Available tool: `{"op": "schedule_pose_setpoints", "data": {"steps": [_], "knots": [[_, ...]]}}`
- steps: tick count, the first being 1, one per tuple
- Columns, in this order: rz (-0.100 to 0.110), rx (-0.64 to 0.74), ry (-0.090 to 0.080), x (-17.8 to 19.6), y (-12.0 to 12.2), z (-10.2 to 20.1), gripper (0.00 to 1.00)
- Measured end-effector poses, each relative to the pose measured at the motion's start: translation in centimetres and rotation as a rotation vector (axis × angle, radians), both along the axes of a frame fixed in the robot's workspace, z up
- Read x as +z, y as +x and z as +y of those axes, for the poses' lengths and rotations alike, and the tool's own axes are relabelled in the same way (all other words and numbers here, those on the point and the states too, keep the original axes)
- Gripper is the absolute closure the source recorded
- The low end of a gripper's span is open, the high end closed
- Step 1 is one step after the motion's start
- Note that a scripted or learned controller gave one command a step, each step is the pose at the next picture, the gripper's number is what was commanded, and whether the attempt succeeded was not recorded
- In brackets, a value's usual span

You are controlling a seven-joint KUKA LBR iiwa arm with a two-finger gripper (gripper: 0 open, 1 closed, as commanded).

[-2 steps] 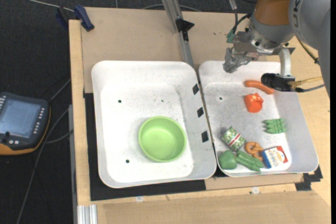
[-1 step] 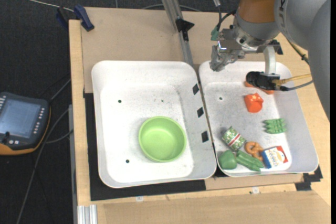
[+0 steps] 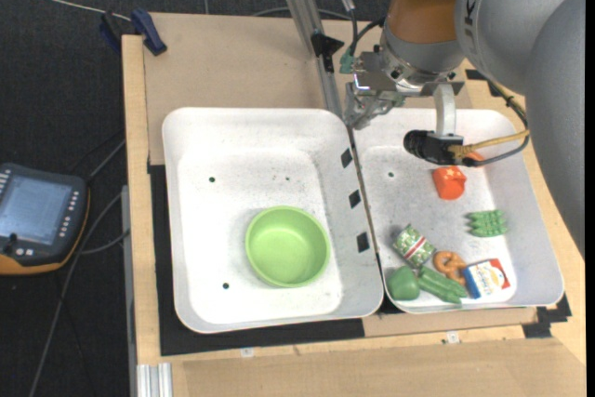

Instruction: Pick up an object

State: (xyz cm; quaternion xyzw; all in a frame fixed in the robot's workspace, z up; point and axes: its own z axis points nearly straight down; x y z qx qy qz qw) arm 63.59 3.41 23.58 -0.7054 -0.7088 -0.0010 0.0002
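The arm is reaching in from the right, and the gripper (image 3: 361,111) is hanging over the far edge of the bench bins, right at the seam where the left bin (image 3: 186,144) and the right bin (image 3: 395,186) are meeting. Wide or narrow: cannot tell from this angle. The pickable stuff is mostly sitting in the right bin, all of it well apart from the gripper. An orange object (image 3: 450,182) is lying near that bin's middle, and a green bumpy piece (image 3: 486,222) is lying beyond it toward the right wall. Along the near edge a cluster is crowding together: a green-and-white can (image 3: 412,245) is lying tilted, a brown pretzel-like ring (image 3: 448,262) is sitting just beside it, a small red-white-blue carton (image 3: 488,277) is touching or nearly touching the ring, and a long green vegetable (image 3: 439,285) is resting beside a rounder green item (image 3: 403,284) in the near-left corner. In the left bin a green bowl (image 3: 287,244) is sitting upright, toward the near side. A handheld pendant (image 3: 33,214) is lying off the bench at far left.
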Motion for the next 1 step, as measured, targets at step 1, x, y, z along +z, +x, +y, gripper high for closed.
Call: {"op": "schedule_pose_setpoints", "data": {"steps": [1], "knots": [[0.001,0.0,0.0,0.4,0.29,5.2,1.0]]}}
